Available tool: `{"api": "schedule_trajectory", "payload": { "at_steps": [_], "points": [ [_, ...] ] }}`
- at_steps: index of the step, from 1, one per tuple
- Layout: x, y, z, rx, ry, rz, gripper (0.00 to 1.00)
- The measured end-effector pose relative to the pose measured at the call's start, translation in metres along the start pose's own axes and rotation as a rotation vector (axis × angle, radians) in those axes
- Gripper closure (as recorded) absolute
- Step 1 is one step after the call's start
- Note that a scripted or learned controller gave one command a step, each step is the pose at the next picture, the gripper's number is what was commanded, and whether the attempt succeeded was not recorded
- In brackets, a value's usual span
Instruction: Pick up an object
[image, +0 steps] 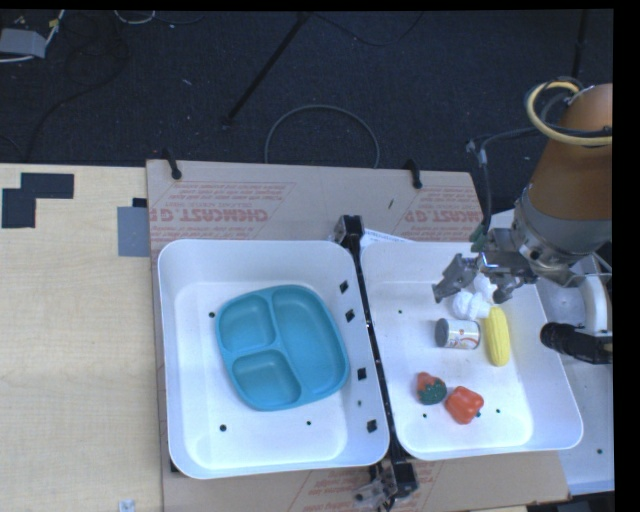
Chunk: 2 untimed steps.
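The end effector (478, 277) hung over the right bin (560, 420), its fingers spread wide on either side of a white lump (471, 303) without closing on it. Just below lay a small can (457, 334) on its side, its label too small to read, and a corn cob (497, 335). Nearer the front sat a strawberry (431, 389) touching an orange pepper (464, 404). The left bin (190, 400) held a blue divided plate (281, 346). Mirrored red print on the cardboard (260, 205) behind was unreadable.
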<state>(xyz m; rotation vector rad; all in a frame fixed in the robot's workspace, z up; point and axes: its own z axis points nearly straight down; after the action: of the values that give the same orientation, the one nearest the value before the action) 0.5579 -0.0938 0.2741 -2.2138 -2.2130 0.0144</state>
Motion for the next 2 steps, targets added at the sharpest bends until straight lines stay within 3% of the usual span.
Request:
{"api": "schedule_trajectory", "payload": {
  "at_steps": [1,2],
  "points": [
    [0.0,0.002,-0.006,-0.011,-0.001,-0.002,0.0],
    [0.004,0.001,0.058,-0.006,0.0,-0.001,0.0]
  ]
}}
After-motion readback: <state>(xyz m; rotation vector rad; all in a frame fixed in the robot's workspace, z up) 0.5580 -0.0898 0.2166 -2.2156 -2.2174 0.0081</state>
